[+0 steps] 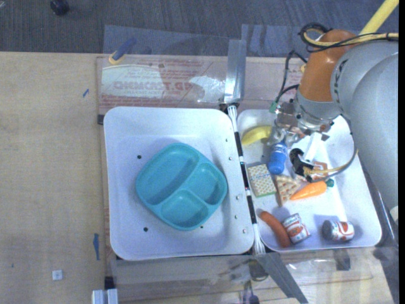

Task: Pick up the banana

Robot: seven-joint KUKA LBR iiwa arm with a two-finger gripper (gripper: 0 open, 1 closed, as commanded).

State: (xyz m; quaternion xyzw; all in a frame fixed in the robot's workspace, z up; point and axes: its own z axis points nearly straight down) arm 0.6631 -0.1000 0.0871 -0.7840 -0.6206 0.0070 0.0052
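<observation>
The yellow banana lies at the back left of the right bin, close to the divider. My gripper hangs from the orange-banded wrist just to the banana's right, low over the bin, above a blue bottle. The wrist body hides how the fingers stand, and nothing shows between them. The banana's right end is partly covered by the gripper.
The left bin holds a teal divided plate. In the right bin lie a checkered packet, a cracker, a carrot, a sausage and two small cans. The arm's grey bulk covers the right side.
</observation>
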